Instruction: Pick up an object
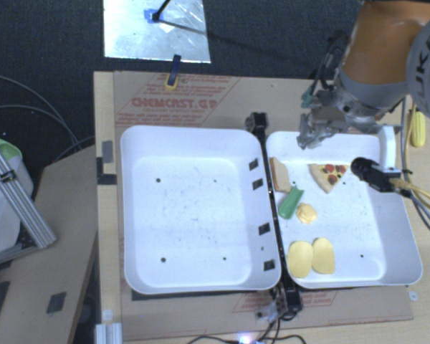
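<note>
Gripper: I see the grey two-finger gripper hanging over the far edge of the right shallow white plastic bin; I cannot tell how it is set, and I see nothing in it.
Targets: all lie in the right bin, nearer the camera than the gripper: a flat pizza-slice toy with red spots, a brown bread-like slab against the divider wall, a green stick-shaped piece, a small pale yellow lump, two yellow oval chips.
Risk, crowding: I judge the green piece and yellow lump, touching, could be nudged instead of grasped.
Risk, wall: the brown slab hugs the bin's wall, so I expect a blocked descent.
Risk, flatness: the pizza toy may slip free.
</note>
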Motion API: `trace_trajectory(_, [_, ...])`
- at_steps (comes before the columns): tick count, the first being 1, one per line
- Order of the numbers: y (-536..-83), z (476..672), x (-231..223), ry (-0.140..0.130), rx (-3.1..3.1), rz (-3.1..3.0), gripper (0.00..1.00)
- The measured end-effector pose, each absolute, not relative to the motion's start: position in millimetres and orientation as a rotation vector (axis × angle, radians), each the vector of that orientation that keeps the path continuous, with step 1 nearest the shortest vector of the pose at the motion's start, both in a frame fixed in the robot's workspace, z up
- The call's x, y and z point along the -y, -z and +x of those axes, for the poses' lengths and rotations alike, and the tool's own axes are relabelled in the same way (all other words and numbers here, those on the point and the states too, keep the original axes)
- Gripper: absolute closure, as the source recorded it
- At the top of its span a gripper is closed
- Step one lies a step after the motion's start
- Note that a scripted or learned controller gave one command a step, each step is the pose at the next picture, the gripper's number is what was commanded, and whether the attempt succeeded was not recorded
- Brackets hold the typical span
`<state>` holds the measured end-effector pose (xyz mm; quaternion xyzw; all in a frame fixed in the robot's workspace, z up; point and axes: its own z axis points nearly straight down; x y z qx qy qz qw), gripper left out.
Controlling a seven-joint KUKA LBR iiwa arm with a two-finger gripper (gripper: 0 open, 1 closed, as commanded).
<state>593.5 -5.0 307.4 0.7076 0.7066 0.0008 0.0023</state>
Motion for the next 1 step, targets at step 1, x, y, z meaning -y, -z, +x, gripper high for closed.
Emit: trace_trajectory(1, [-301.7,525.9,-55.3,0.0,-2.234,2.214,1.0])
